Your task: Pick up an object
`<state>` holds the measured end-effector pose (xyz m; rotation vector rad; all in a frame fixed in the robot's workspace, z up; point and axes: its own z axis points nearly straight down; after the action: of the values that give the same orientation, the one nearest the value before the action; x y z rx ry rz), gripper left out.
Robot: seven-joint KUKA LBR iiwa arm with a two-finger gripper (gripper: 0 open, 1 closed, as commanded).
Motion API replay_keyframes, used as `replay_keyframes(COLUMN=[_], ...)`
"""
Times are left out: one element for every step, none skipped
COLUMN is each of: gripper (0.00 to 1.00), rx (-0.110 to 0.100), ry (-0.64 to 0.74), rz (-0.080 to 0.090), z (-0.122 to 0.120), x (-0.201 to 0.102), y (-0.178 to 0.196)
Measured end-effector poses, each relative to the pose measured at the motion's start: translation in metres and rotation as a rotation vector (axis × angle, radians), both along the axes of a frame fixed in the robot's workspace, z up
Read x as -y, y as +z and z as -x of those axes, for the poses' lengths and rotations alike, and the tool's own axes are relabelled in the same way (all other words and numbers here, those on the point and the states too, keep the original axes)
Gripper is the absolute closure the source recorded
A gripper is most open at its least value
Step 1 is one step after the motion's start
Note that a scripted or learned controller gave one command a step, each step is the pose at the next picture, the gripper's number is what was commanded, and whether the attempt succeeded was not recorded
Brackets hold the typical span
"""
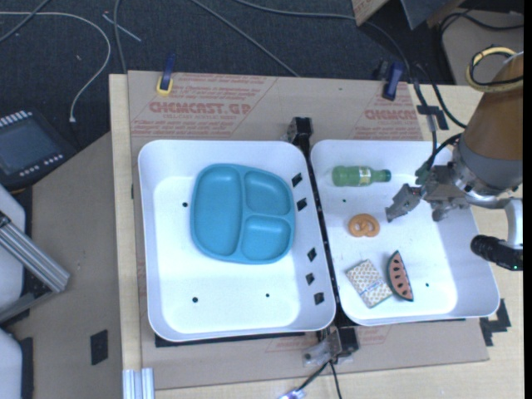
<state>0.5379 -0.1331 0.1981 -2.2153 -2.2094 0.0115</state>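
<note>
Nothing is lifted yet: the hand (422, 199) hovers with its fingers spread and nothing between them over the right bin (465, 302), the pretzel (363, 225) lying just beside and below its left finger, the green bottle (360, 175) near, the watermelon slice (401, 276) and wafer (368, 283) farther below.

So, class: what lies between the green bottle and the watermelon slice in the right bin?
The camera view shows the pretzel between green bottle and watermelon slice.
</note>
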Motion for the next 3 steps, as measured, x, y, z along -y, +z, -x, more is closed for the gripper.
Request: replay_keyframes(gripper=[0.0,0.0,0.0], rx=[0.013,0.008,0.009], ry=[0.003,0.002,0.002], rz=[0.002,0.001,0.001], z=[-0.003,-0.003,-0.002], x=[0.0,0.006,0.013], y=[0.006,-0.038,-0.084])
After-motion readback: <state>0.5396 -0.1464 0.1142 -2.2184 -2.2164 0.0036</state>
